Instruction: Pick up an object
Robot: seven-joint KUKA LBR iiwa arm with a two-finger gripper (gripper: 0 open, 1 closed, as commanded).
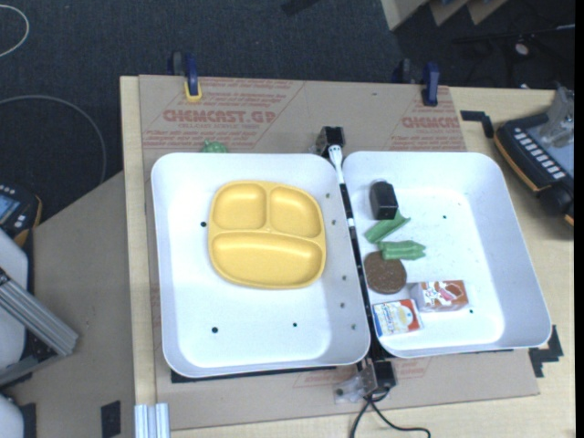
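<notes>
A yellow three-compartment plate [267,234] is seen lying flat in the left bin [182,336]. In the right bin [493,245], along its left side, a small black block [382,200], two green pieces [394,241], a round brown disc [386,273] and two small printed packets [420,307] are gathered, the disc just beside the packets. Blue clamps [191,69] are fixed at the bench's far edge.

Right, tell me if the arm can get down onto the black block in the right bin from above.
Probably yes. The black block lies uncovered near the right bin's left wall, nothing on top; a green piece sits close below it.
</notes>
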